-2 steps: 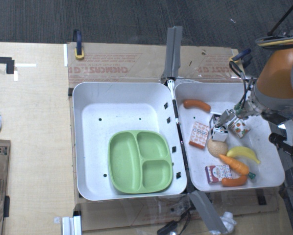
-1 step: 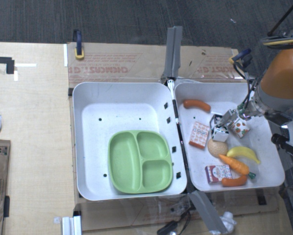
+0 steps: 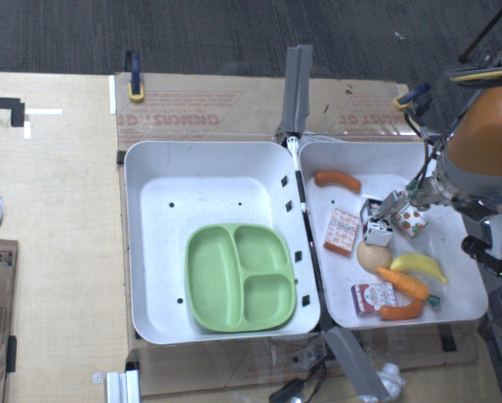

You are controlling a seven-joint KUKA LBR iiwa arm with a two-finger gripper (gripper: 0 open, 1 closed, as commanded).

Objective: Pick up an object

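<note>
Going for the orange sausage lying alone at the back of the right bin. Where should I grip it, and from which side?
Grip the orange sausage at its middle, coming straight down, closing across its narrow width. It lies flat, long axis running left to right, with bare floor of the right white bin around it.

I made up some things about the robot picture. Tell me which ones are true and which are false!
1. The green tray sits in the left bin. True.
2. The banana is in the left bin. False: it lies in the right bin, by the carrot.
3. The green tray has three compartments. True.
4. The gripper is over the green tray. False: it is down in the right bin, among the toy food.
5. A sausage lies near the back of the right bin. True.
</note>
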